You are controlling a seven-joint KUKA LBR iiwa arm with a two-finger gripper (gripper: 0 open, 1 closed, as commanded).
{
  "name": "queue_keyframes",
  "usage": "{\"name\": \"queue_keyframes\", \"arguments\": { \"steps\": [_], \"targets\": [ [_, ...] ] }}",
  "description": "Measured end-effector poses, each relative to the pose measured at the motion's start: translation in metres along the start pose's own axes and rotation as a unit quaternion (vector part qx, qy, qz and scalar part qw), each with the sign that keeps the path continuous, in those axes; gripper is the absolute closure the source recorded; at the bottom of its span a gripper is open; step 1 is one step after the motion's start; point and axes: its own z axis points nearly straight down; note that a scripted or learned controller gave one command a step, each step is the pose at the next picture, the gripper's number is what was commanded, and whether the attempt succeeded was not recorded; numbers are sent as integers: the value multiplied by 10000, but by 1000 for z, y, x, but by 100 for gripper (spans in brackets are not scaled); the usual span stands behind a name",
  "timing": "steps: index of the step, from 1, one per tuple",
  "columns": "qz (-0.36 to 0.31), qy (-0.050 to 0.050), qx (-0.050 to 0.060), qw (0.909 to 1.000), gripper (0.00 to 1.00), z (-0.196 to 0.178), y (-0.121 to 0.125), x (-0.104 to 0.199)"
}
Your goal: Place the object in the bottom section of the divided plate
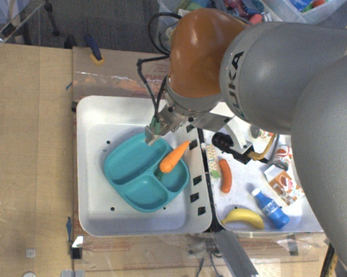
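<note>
A teal divided plate (130, 167) lies in the left white bin (91, 206), with one large section at the upper left and smaller ones toward the lower right. An orange carrot (173, 157) rests tilted across the plate's right rim, its tip pointing up and right. My gripper (154, 129) hangs over the plate's upper edge, just left of the carrot and apart from it. Nothing shows between its fingertips.
The right bin (292, 223) holds a red chili (225, 175), a banana (244, 217), a blue bottle (272, 209), a small printed packet (281, 184) and a black tool (232, 147). The grey arm (285, 66) covers the upper right. Clutter boxes stand behind.
</note>
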Motion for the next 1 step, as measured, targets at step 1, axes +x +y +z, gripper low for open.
{"name": "queue_keyframes", "arguments": {
  "steps": [1],
  "targets": [
    [-1539,0,-3,9881,100,18,-31,-11]
  ]
}}
